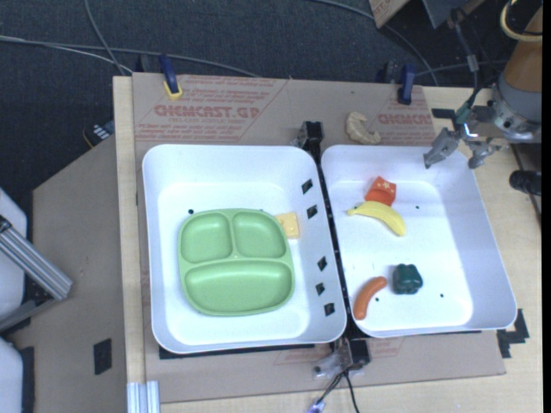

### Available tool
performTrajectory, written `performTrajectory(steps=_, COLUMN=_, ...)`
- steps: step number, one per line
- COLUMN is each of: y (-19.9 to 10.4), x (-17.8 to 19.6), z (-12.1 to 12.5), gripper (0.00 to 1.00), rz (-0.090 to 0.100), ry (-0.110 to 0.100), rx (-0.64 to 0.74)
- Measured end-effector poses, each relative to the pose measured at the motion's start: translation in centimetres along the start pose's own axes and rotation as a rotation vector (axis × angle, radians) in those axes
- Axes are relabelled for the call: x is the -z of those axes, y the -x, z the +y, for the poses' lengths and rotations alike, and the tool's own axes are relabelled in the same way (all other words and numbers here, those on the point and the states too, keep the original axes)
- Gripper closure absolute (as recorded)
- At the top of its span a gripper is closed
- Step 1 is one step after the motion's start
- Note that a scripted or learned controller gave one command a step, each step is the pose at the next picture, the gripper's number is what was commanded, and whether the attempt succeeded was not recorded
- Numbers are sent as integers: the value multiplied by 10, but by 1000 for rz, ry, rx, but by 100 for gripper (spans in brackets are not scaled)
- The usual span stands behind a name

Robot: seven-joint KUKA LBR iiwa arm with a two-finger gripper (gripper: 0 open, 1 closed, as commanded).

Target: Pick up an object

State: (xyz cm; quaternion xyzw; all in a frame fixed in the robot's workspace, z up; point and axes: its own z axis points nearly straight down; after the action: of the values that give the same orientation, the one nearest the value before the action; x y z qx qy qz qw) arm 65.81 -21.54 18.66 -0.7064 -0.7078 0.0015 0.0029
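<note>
Gripper (458, 152) spread w/ nothing btwn fingers, over far right corner of right bin (482, 231); banana (380, 217), red block (381, 189) below-left, sausage (369, 297) & green piece (406, 279) further down.

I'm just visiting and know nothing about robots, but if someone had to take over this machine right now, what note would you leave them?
Gripper: open, holding nothing, hovering over the far right edge of the right bin.
Right bin contents: banana with a red-orange piece touching it on the far side; green toy and orange sausage nearer the front.
Left bin: green divided plate, small yellow piece at its edge.
Done: nothing picked yet.
Left: lower onto one object, grip, lift.
</note>
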Motion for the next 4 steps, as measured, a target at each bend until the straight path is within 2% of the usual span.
performTrajectory(steps=1, y=8, x=-59, z=0, gripper=0, rz=0, ry=0, rx=-2)
performTrajectory(steps=2, y=1, x=-102, z=2, gripper=0, rz=14, ry=-1, rx=4)
performTrajectory(steps=3, y=4, x=-89, z=2, gripper=100, rz=2, ry=7, rx=4)
performTrajectory(steps=4, y=3, x=-44, z=-1, gripper=100, rz=-4, ry=12, rx=-1)
